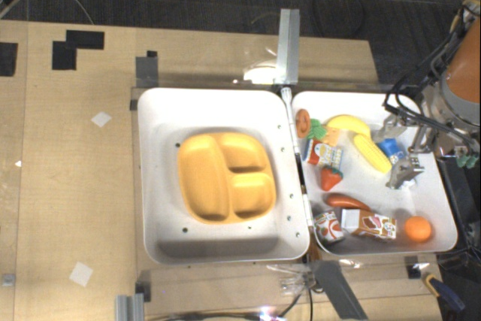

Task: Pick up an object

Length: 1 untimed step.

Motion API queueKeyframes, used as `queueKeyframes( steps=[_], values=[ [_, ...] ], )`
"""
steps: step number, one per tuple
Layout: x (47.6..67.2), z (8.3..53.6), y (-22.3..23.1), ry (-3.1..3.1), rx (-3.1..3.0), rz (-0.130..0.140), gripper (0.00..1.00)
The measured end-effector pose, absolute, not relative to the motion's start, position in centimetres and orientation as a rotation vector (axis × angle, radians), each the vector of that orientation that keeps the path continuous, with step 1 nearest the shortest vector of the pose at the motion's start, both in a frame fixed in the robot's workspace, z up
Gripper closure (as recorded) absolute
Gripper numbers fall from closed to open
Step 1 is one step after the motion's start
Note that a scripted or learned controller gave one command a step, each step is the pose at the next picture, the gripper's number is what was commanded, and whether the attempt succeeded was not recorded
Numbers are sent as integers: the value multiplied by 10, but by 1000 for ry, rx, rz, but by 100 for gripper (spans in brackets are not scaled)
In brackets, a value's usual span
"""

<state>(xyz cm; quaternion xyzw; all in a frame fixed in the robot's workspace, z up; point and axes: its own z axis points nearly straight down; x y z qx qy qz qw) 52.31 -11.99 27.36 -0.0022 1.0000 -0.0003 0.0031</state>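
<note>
We find a divided tray (225, 178) in the left bin (154, 162). The right bin (443, 218) holds a banana (370, 150), with an orange (418, 229) nearer its front corner.

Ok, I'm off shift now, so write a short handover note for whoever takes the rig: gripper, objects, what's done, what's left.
Gripper: low over the right bin, beside the banana; nothing visible between its fingers.
Objects: banana, strawberry, orange, sausage and small cartons all lie in the right bin. The yellow divided tray sits in the left bin.
Done: arm is positioned over the bin.
Left: grasp an object and lift it.
</note>
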Motion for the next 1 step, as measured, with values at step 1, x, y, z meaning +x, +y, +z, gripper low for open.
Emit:
queueKeyframes(
  steps=[1],
  values=[
    [554,104,-95,3108,275,-1,0]
  ],
)
